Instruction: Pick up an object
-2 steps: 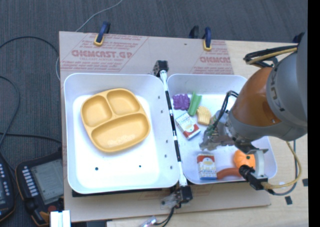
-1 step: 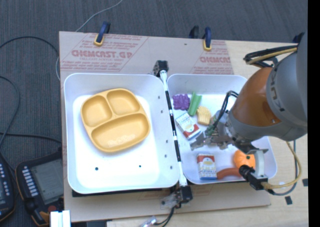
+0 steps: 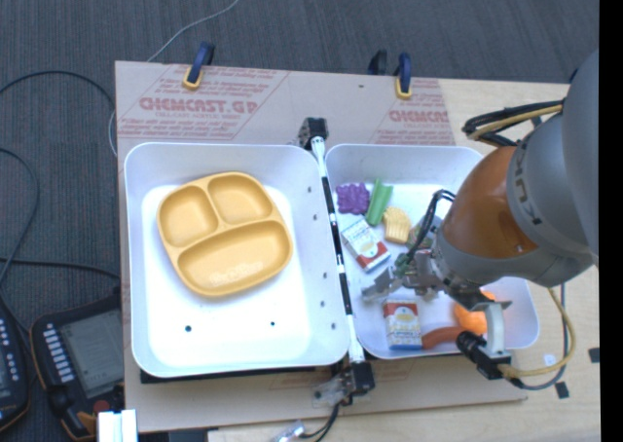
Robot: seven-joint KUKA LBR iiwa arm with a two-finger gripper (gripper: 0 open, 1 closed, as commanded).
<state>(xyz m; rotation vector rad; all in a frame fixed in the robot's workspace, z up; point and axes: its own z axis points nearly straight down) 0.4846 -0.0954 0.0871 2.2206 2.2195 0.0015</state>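
Arm lowered into the right-hand bin to select an object from a loose heap.

Nearest the camera a red-and-white carton (image 3: pixel 402 324) and an orange toy (image 3: pixel 470 317) lie beside the gripper (image 3: pixel 389 279), which sits low over the right bin (image 3: pixel 506 338); whether its claw is open or closed cannot be told, and nothing shows held. Beyond lie a small packet (image 3: pixel 362 241), corn cob (image 3: pixel 396 226), green piece (image 3: pixel 379 202) and purple grapes (image 3: pixel 352 198). The left bin (image 3: pixel 141 236) bears a yellow divided plate (image 3: pixel 226 233), probably kept apart from the picking stock.

Looks like a robotics lab: grey carpet floor, a board (image 3: pixel 292 104) clamped (image 3: pixel 200 60) down as the surface, two white bins (image 3: pixel 136 236), loose cables (image 3: pixel 39 187), and a teach pendant (image 3: pixel 78 352) lying on the floor.
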